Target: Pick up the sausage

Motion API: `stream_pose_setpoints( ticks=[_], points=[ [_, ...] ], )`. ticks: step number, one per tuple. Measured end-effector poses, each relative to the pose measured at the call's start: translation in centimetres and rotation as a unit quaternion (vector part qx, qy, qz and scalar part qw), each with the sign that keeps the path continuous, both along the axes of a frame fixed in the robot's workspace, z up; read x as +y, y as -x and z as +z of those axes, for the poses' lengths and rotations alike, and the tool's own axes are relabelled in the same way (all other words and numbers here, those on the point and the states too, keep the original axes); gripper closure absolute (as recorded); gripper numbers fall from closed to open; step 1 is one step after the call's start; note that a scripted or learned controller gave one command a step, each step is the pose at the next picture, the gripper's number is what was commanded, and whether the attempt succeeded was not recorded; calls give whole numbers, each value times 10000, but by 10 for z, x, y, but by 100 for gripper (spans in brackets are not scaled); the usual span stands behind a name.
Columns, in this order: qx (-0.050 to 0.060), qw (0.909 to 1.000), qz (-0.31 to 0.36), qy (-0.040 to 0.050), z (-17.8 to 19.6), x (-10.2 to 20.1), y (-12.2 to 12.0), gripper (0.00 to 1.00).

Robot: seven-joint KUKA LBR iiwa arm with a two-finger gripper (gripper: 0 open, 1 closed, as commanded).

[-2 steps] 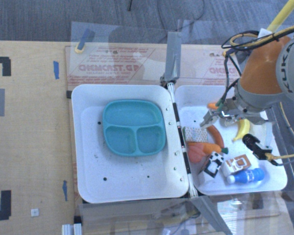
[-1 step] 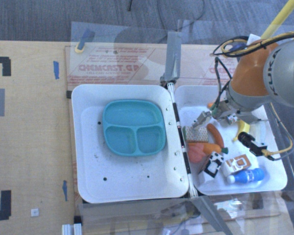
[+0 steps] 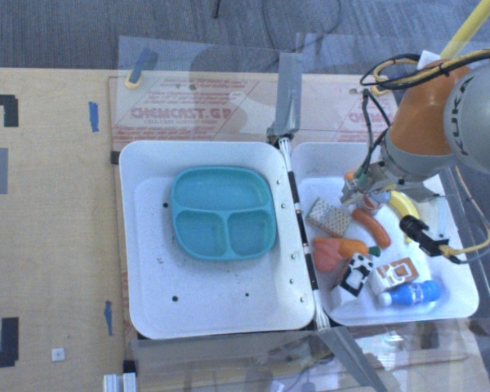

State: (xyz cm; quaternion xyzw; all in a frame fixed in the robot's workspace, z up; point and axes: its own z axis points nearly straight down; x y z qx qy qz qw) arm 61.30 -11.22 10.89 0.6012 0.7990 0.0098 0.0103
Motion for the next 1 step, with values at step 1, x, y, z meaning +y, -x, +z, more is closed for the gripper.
stream_pose_setpoints(
  ticks=[1],
  points=[
    [2, 10000, -5, 0, 0, -1, 0, 0]
  ],
)
